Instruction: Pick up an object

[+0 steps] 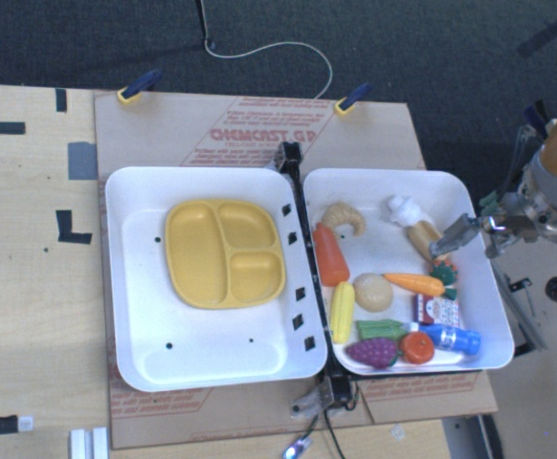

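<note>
— What's the bench like?
— I see two white bins (pixel 125 256) on printed cardboard (pixel 250 132); its red lettering is too blurred to read.
— And the jaws?
— The gripper (pixel 472 234) hangs over the right bin's edge, fingers apart, nothing between them, beside the ice-cream cone (pixel 414 226) and carrot (pixel 414 282).

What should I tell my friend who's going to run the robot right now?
Gripper: at the right bin's right side, just above the toys. I can't tell if its fingers are open or shut, and nothing shows between them.

Toys, all in the right bin: croissant, ice cream cone, red pepper, carrot, potato, corn cob, purple grapes, tomato, blue bottle.

Left bin: holds a yellow divided plate.

Done: nothing picked up so far.
Left: grab one toy; the cone and carrot lie closest.
</note>
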### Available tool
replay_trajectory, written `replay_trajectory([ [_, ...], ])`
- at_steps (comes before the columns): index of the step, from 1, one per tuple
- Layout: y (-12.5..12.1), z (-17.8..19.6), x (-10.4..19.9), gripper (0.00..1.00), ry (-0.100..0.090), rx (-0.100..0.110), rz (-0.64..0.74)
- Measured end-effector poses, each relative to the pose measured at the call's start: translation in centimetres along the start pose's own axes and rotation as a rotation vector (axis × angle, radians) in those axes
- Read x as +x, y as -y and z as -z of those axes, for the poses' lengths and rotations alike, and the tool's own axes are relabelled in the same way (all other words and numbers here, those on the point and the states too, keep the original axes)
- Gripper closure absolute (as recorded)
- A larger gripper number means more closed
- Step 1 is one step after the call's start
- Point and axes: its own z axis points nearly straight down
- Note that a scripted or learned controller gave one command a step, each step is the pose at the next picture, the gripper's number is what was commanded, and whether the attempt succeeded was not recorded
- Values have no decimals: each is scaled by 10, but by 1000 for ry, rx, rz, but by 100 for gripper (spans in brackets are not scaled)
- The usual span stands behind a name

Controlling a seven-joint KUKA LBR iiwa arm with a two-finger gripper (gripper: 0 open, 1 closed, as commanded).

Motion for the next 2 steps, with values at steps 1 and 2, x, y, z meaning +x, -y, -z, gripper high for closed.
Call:
replay_trajectory([
  [1,0,10,0,100,0,1,1],
  [2,18,176,12,100,5,-18,2],
])
